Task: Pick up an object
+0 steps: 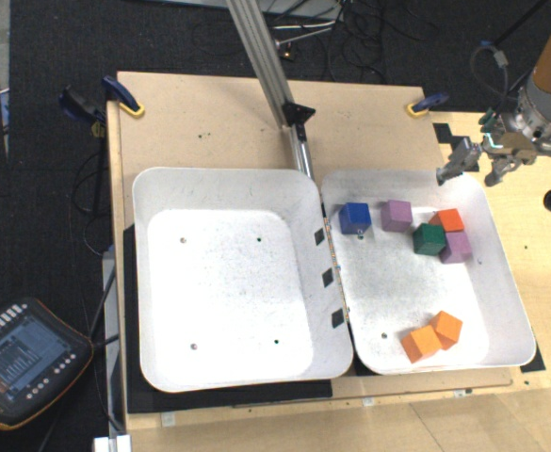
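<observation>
The table [218, 121] holds two white bins side by side. The left bin [153, 205] has little dark specks on its floor. The right bin [501, 318] has seven blocks in it.

Near the top of the right bin, at about 11 o'clock, sits a blue block [354, 217]. Just to the right of it is a purple block [397, 215]. A bit more to the right, three blocks huddle close together: a green block [429, 239], an orange block [450, 220] behind it, and a second purple block [458, 247] beside it. They look like they touch.

Down at about 5 o'clock in the right bin, two more orange blocks [432, 335] sit right next to each other.

The arm comes in from the right, at about 2 o'clock. Its jaws [476, 163] hang over the top right corner of the right bin. They are spread apart, with nothing between them. They are up and to the right of the three huddled blocks, not touching any block.

A grey pad [21, 361] with a screen lies at 8 o'clock, off the table.
</observation>
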Robot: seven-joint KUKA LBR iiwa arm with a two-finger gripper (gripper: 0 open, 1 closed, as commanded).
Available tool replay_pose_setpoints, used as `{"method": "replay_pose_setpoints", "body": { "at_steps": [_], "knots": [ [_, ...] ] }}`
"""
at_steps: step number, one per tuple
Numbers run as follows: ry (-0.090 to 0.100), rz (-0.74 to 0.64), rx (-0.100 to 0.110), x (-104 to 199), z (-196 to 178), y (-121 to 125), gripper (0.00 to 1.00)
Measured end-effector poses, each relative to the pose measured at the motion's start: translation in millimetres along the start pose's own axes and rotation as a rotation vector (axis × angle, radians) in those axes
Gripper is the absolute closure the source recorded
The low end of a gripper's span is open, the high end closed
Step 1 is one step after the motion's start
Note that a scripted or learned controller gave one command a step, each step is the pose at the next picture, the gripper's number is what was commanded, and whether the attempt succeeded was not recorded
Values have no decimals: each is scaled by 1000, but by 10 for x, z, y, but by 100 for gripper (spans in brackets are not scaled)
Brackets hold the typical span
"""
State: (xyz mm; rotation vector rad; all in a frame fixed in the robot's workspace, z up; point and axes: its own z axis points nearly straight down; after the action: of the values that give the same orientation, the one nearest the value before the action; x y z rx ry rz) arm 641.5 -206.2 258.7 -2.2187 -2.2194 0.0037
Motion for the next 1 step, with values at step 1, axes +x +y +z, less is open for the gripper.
{"method": "replay_pose_setpoints", "body": {
  "at_steps": [1],
  "knots": [
    [-2, -3, -4, 3, -27, 9, 0]
  ]
}}
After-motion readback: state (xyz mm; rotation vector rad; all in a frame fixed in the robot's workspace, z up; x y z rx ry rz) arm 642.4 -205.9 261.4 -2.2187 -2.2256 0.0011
